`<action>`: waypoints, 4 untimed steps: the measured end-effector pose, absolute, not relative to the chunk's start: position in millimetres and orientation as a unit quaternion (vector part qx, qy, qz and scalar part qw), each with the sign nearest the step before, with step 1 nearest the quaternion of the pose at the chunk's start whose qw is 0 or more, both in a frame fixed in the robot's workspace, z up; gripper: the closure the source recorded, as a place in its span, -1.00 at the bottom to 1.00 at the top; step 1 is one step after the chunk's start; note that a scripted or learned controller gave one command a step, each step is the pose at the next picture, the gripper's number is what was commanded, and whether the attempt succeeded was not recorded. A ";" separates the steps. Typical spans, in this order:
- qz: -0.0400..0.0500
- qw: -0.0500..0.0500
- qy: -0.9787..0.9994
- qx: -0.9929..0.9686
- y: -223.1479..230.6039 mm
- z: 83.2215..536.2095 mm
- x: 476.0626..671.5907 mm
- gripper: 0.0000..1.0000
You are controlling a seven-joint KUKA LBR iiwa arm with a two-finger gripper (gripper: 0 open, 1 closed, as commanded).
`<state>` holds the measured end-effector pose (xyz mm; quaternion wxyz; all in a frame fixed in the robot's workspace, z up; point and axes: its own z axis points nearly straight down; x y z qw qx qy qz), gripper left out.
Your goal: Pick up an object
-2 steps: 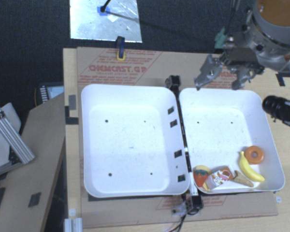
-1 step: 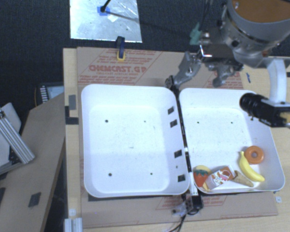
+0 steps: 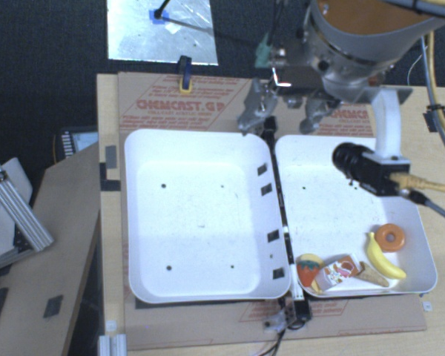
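Camera view: gripper (image 3: 283, 117) sits high at the far rim between the bins; fingers (image 3: 254, 116) look spread apart, nothing between them; right bin (image 3: 311, 199) lies just below and right of the jaws, left bin (image 3: 200, 213) below and left; targets are well apart from the jaws, clustered in the right bin's near corner: banana (image 3: 383, 258), orange ring (image 3: 390, 236), tomato-like piece (image 3: 309, 269), small carton (image 3: 337, 272), cone piece (image 3: 372, 275); step looks like pre-approach, no grasp yet; next move needs travel over that corner, then descent onto one item, probably the banana.
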<state>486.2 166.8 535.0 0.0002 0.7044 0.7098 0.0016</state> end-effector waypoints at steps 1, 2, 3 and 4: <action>0.002 0.000 0.711 0.704 230.4 534.9 485.9 -1.00; 0.001 0.001 0.707 0.707 222.8 534.6 536.8 -1.00; 0.002 0.001 0.707 0.707 223.5 546.3 535.0 1.00; 0.000 0.002 0.704 0.710 132.2 534.7 563.7 1.00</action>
